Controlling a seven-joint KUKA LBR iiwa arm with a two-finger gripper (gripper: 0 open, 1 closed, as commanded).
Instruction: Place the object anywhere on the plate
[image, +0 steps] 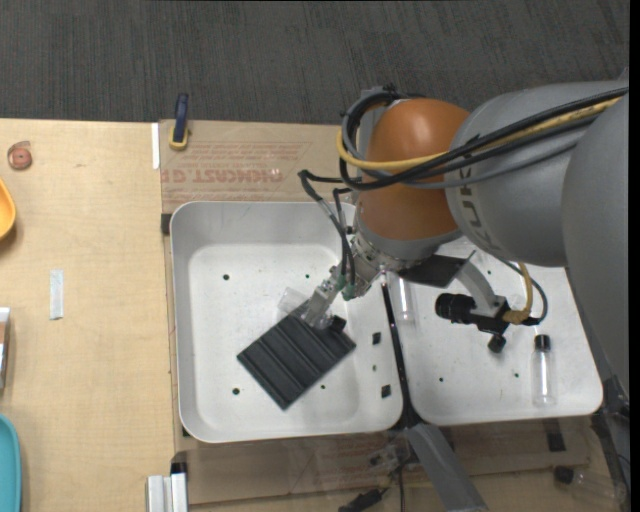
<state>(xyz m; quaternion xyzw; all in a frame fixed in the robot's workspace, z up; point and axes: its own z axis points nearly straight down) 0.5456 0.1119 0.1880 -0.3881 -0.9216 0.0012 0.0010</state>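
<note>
A grey arm (540, 170) with an orange band (410, 165) reaches in from the right over two shallow white bins on a wooden table (80, 330). Its hand (322, 312) hangs low over the left bin (190, 300), near the bin's right side, at the upper right edge of a dark ribbed plate (296, 358) that lies flat and turned at an angle on the bin floor. A pale, see-through object (297, 301) sits just to the left of the hand, touching or nearly touching the plate's upper edge; whether it rests on the plate or beside it cannot be made out. Whether the hand is clenched or released cannot be told from this angle. In the right bin (480, 390), a black part (470, 312) of the rig juts out below the arm, and a clear tube (542, 368) lies near the bin's right side. A blue clamp (180, 120) stands at the table's far edge.
</note>
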